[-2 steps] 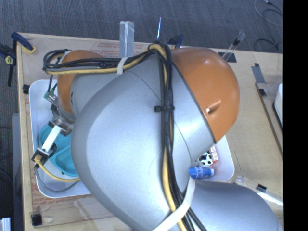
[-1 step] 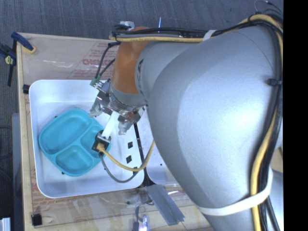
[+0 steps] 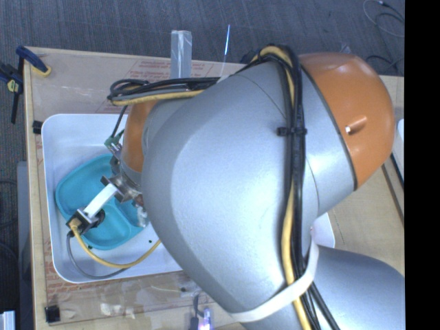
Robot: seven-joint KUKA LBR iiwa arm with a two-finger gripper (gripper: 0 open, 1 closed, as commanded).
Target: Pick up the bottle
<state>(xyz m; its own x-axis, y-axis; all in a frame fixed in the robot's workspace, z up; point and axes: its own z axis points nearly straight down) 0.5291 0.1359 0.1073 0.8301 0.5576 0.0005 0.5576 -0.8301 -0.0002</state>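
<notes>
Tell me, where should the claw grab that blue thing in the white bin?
Probably from straight above, at the blue thing's rounded edge toward the view's left. It lies flat and broad in the white bin, and the arm covers its right part, so that bare edge looks like the easiest part to pinch.

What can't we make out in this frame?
Camera view:
- Right bin: almost all hidden behind the arm.
- Left bin: right part covered by the arm.
- Blue dish: right edge hidden under the gripper.
- Bottle: cannot tell where it lies.
</notes>
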